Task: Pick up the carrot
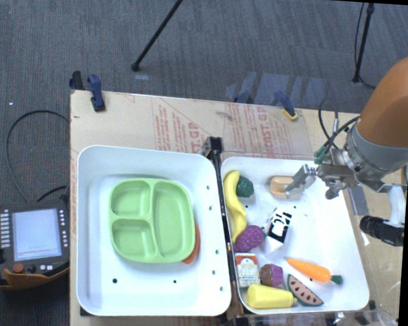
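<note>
- The small orange toy carrot with a green end lies flat in the right white bin, near its front corner, just above the watermelon slice toy.
- It looks light, hard and smooth, so it may slip.
- Best to pinch it across the thick middle.
- The grey metal jaws hang near the back, well away; I cannot tell if they are open.

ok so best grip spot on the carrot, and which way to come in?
Probably the thick orange middle of the carrot, from straight above, jaws closing across its narrow width. It lies flat, running roughly left-right with the green top at its right end. The watermelon slice sits close on its near side, so that jaw has little room. The gripper hangs over the bin's far part.
</note>
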`<state>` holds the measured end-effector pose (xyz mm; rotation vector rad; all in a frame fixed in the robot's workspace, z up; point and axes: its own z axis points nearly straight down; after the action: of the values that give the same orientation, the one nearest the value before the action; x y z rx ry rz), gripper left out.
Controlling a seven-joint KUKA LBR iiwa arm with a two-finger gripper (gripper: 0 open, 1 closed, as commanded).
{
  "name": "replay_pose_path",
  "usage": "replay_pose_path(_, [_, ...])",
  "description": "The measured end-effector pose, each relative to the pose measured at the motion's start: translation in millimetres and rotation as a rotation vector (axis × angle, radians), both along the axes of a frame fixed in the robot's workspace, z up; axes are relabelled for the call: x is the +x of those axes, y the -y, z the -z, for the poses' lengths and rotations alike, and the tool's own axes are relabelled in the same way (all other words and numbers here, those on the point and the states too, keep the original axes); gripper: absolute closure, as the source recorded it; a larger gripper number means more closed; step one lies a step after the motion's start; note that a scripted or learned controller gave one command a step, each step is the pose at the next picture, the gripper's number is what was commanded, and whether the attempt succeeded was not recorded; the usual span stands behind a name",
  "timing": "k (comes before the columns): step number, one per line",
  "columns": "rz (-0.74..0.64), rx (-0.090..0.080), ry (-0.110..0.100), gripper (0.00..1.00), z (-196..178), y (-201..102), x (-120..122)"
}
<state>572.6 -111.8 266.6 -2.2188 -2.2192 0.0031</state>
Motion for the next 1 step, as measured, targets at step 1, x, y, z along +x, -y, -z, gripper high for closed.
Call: replay_pose_path(1, [0.038,0.001,-0.010,0.00,91.7,55.3,-42.4])
